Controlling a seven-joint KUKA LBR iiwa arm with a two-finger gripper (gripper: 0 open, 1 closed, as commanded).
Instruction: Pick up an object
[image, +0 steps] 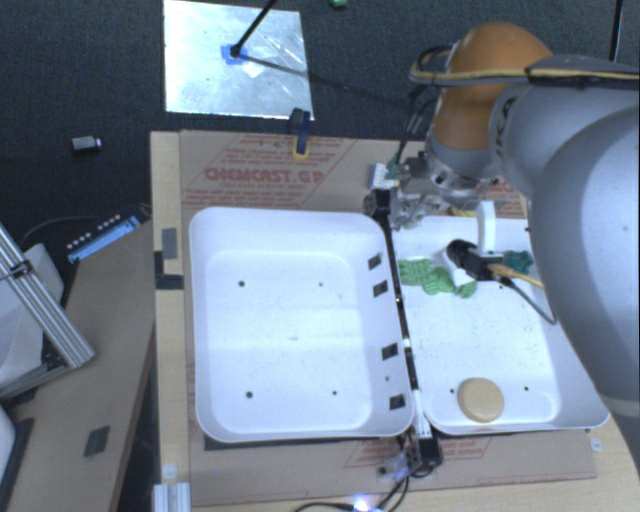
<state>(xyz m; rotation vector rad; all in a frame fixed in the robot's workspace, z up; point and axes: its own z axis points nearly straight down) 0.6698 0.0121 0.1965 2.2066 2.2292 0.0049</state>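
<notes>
White and shallow, the two bins sit side by side on a cardboard sheet (260, 172) with red print that covers the tabletop. The left bin (290, 330) and the right bin (500, 330) meet along their inner rims. The grey arm (560, 150), with its orange band, reaches in from the right. Its claw (405, 210) hangs over the far left corner of the right bin, close to the dividing rims. I cannot tell from this angle whether it is open or closed. A crumpled green piece (432, 276) lies on the right bin's floor just beside the claw, on its near side. A round tan disc (481, 400) rests flat in the same bin, well apart from the green piece, by the near rim.
</notes>
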